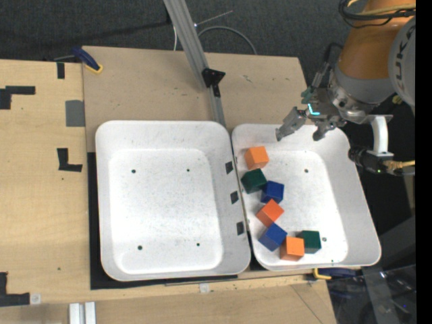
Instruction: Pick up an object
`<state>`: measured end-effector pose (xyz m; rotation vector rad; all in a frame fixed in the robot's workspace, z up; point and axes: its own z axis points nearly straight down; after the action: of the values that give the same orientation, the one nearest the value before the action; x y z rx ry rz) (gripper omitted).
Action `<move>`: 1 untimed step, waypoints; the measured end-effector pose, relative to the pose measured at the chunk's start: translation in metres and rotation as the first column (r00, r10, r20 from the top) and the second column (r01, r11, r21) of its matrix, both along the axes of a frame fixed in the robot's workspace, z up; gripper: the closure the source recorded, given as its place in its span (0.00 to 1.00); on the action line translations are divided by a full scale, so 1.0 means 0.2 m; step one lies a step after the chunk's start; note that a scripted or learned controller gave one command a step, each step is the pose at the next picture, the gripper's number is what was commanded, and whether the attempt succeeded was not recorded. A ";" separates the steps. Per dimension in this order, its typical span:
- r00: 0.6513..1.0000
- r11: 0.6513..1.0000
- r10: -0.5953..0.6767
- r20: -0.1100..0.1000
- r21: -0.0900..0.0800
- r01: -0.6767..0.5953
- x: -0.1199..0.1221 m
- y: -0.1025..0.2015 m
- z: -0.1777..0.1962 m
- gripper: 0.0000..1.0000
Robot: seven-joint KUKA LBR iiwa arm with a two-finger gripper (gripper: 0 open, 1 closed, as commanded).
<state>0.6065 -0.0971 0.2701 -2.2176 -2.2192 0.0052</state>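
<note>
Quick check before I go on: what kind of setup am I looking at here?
Most likely a lab bench for robot grasping trials: two shallow white plastic bins sit side by side on a plywood benchtop, small orange, green and blue cubes lie in the right bin, and the grey arm's gripper hangs open above them.

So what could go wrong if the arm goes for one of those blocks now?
The blocks sit packed along the right bin's left wall: the orange block touches the green block, so the open gripper may nudge neighbours or hit the wall. Lower down, blue and orange blocks crowd together, inviting a double grab.
</note>
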 end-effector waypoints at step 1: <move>1.000 1.000 0.001 0.004 -0.001 -0.001 0.00 0.00 0.01 0.00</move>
<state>0.6072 -0.0973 0.2726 -2.2189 -2.2230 0.0017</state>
